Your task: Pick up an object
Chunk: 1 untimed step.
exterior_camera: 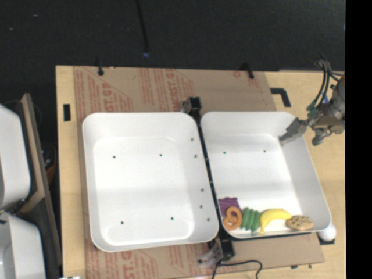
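Several small objects lie in a row along the near wall of the right bin (256,127): a purple piece (228,203), an orange ring (232,218), a green piece (251,220), a yellow banana (274,217) and a tan cookie (299,222). My gripper (306,133) hangs over that bin's far right rim, well away from the objects. Its two fingers are spread open with nothing between them.
The left bin (145,179) sits beside the right one on a cardboard sheet (133,89). A small white round thing (328,233) rests just outside the right bin's near right corner. White containers (11,156) stand at the far left.
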{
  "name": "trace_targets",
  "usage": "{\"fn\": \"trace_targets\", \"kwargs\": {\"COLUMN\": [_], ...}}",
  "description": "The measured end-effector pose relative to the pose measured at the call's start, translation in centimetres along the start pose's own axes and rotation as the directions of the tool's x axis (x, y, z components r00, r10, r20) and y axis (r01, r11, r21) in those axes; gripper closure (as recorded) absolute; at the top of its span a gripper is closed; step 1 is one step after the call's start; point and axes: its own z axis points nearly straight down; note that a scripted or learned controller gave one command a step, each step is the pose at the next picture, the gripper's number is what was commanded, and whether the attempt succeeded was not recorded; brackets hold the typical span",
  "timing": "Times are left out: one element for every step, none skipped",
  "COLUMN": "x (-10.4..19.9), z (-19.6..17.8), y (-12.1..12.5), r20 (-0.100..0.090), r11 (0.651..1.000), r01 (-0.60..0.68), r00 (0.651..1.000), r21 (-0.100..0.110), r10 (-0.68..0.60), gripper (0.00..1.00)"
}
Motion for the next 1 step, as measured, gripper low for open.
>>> {"fn": "trace_targets", "kwargs": {"x": [-2.65], "z": [14.42], "y": [-6.08], "r20": [-0.003], "r11": [1.000], "r01": [-0.004], "r00": [1.000], "r21": [0.012], "r10": [0.004], "gripper": [0.00]}}
